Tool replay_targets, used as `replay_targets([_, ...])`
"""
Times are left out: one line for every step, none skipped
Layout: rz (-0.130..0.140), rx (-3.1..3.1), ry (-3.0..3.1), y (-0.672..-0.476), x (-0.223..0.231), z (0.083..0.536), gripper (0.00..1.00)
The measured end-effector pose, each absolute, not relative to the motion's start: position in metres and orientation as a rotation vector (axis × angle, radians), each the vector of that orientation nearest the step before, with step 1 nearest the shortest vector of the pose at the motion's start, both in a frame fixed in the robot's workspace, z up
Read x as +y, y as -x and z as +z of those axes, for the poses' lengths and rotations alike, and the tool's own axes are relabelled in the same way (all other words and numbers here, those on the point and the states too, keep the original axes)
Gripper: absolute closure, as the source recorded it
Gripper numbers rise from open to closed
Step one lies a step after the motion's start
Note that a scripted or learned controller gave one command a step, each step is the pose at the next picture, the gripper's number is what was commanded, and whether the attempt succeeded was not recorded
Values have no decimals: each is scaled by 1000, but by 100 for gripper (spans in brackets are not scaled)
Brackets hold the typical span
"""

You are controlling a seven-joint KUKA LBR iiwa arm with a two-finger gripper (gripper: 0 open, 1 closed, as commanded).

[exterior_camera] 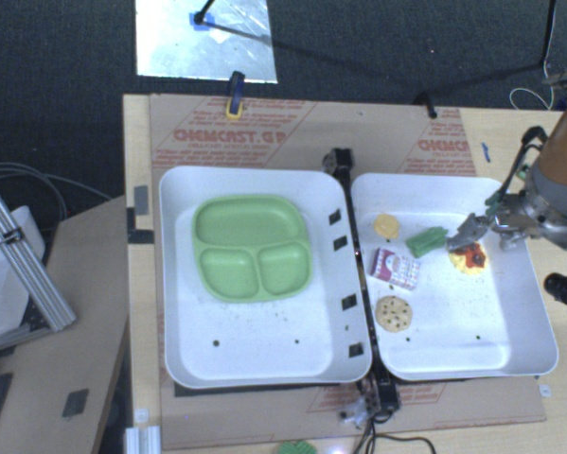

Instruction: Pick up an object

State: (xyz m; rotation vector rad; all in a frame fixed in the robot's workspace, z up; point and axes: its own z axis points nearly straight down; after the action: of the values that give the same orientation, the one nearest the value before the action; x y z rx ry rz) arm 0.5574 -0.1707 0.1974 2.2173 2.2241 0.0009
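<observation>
The right bin [510, 353] holds several small items. A red and yellow toy [471, 260] lies at its right middle, and my gripper [473, 238] hangs right over that toy's upper edge, reaching in from the right. Just left of the gripper lies a green block [425, 241]. Further left are a round yellow piece [386, 225], a purple and white packet [395, 268] and a chocolate-chip cookie [393, 313]. Nothing is seen lifted off the bin floor.
The left bin [184, 348] holds a green divided plate [253, 247]. A black hinge strip [359, 253] runs between the bins. The arm's grey body [558, 187] fills the right edge above the right bin. A foil sheet [205, 25] lies behind the bench.
</observation>
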Motion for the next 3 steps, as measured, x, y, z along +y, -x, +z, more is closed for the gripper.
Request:
replay_targets([2,2217,-2216,-577,-208,82,0])
replay_targets([8,2240,-2208,-556,-74,85,0])
replay_targets([-3,2222,-2226,-483,-83,89,0])
